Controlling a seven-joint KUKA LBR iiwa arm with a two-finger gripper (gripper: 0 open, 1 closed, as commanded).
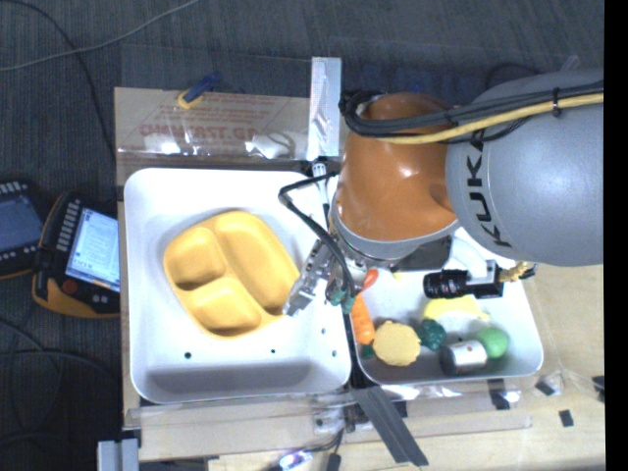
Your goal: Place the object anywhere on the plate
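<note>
Your claw (312,287) hangs at the right rim of the yellow plate (228,271), and I cannot tell whether it grips anything, while the carrot (362,320) lies right of the plate, so expect an empty-handed placement.

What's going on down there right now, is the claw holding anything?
Claw at the yellow plate's right edge; grip unclear from here. Orange carrot and other toys sit in right bin. Plate compartments bare, nothing blocking.
</note>
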